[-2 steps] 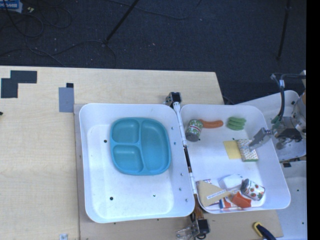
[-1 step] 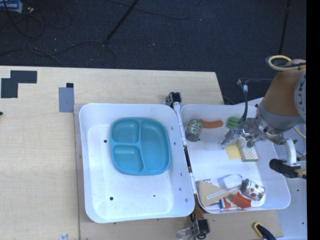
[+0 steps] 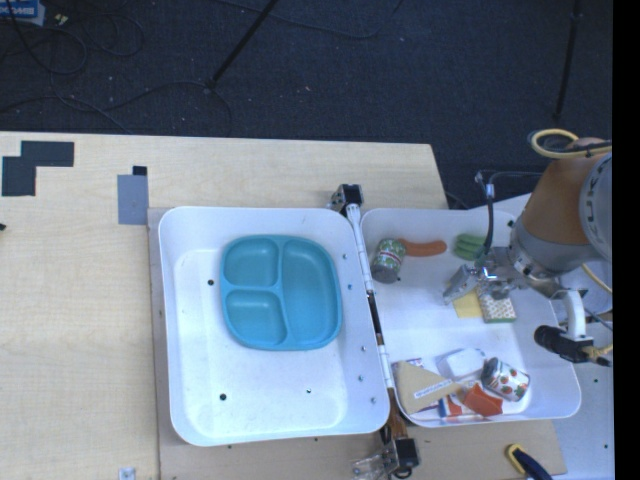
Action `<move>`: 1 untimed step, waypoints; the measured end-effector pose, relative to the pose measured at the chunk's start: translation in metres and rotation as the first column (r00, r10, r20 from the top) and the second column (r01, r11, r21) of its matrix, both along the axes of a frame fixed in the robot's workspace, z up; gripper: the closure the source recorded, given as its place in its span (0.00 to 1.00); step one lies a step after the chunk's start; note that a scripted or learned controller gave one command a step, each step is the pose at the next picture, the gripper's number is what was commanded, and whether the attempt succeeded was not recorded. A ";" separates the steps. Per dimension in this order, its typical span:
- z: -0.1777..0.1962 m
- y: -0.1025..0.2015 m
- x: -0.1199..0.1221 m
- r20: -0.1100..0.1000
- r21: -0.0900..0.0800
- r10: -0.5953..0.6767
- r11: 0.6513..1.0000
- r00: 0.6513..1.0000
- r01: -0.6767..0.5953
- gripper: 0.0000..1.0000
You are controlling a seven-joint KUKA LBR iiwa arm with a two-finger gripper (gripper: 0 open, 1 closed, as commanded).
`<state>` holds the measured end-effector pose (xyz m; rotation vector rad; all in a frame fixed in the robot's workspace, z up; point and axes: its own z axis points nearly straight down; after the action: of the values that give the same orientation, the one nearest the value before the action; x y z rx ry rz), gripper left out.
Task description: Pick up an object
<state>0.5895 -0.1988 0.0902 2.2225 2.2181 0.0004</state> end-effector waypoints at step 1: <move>0.011 -0.004 0.002 0.008 -0.007 -0.002 1.000 1.000 0.002 1.00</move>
<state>0.5917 -0.2028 0.1011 2.2176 2.2081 0.0011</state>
